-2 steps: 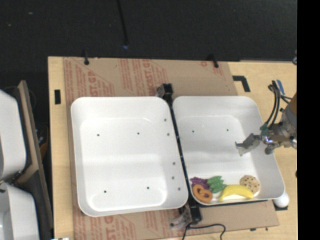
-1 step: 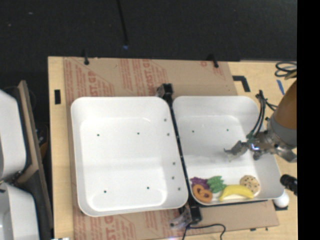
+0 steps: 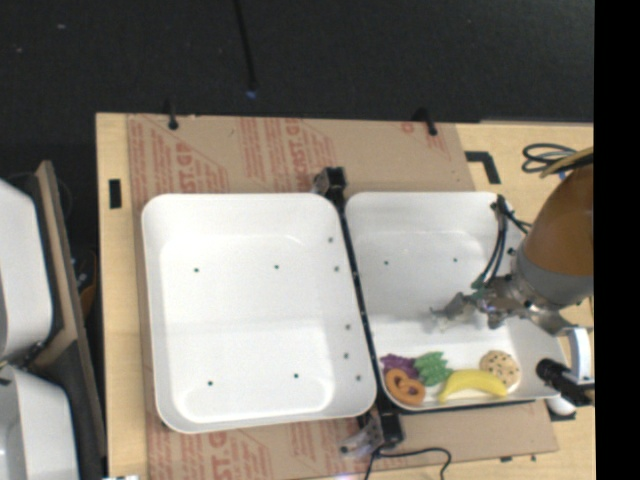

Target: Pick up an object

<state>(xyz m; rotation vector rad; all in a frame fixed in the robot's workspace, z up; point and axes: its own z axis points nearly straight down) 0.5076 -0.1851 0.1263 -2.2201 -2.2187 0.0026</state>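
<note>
The arm (image 3: 562,238) reaches in from the right over the right bin (image 3: 420,218), its orange band above the grey wrist. The tool (image 3: 452,311) sits low over the middle of that bin, pointing toward the left; whether it stands apart or together cannot be told at this size, and nothing can be made out in its grip.

The toy food lies in a row along the near wall of the right bin, in front of the tool and apart from it. From left to right: a bunch of purple grapes (image 3: 397,364) with an orange piece (image 3: 405,389) touching its near side, a green leafy piece (image 3: 433,367), a yellow banana (image 3: 472,385), and a speckled cookie (image 3: 500,368) near the right corner. The green piece and banana lie closest below the tool.

The left bin (image 3: 245,308) sits beside it on the bench (image 3: 290,148).
</note>
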